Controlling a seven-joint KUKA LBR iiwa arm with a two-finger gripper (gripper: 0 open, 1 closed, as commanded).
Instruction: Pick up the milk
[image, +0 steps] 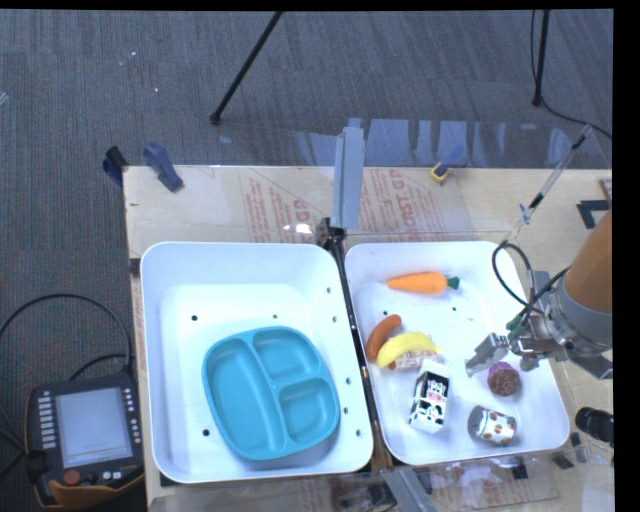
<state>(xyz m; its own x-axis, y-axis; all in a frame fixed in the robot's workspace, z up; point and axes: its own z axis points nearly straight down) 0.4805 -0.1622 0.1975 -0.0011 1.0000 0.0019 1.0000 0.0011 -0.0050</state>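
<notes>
Two white bins sit on a cardboard-topped counter (250, 205) over grey carpet; pendant at lower left. Milk carton (431, 400) lies in right bin (470, 262), w/ carrot, banana, sausage nearby. End effector (500, 352) hovers up-right of it, fingers spread, nothing between.

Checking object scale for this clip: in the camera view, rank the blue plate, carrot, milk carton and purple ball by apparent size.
Largest to smallest:
1. blue plate
2. carrot and milk carton: similar in area, too close to rank
3. purple ball
</notes>
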